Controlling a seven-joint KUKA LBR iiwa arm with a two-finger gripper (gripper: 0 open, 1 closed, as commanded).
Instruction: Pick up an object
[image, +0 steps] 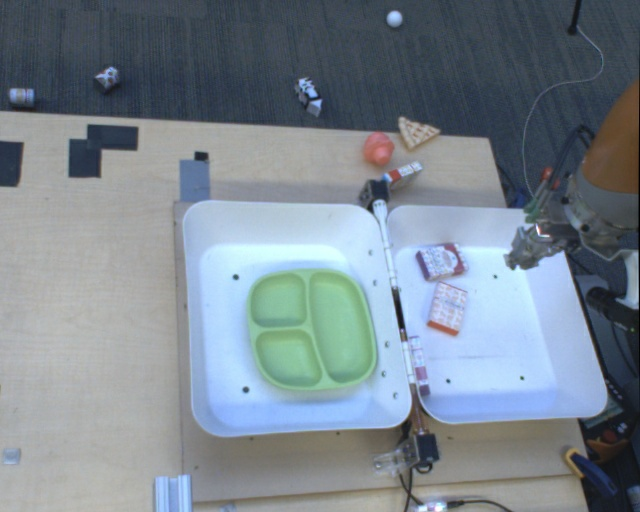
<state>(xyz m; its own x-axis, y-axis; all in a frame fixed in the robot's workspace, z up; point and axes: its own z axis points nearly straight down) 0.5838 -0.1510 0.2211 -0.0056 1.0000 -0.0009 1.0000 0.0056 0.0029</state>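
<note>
In the camera view I see my gripper (522, 250) at the right rim of the right bin (560, 400), up near the top corner. It is small and blurry, so I cannot tell how it is set. I see nothing in it.

Two things lie in this bin — a dark red packet (440, 261) and, just below it, an orange packet (448, 308). They are close, maybe just touching. The left bin (215, 300) has a green tray (311, 330).

I think the orange packet is the easier pick. I should move left, come straight down over its middle, and stay off the red one — then squeeze.
</note>
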